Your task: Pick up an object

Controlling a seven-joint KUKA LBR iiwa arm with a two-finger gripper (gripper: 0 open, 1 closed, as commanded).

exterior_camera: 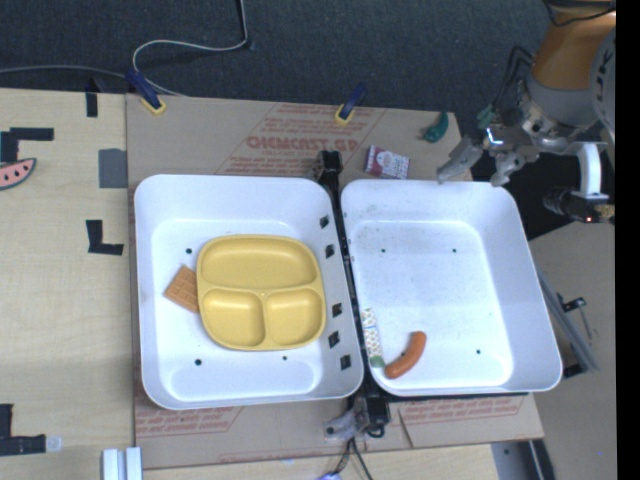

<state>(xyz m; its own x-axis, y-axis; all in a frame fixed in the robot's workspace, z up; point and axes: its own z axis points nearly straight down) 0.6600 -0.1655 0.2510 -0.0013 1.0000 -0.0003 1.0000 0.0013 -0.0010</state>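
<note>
A small curved orange-brown hot dog lies in the right bin, well apart from the tool, whose fingers spread open, holding nothing.

Two white bins, faintly dark-speckled. A pale yellow divided tray, a tan cracker, an orange-brown sausage. Brown cardboard with red lettering, yellow-and-blue clips. Orange band above the grey fingers.
</note>
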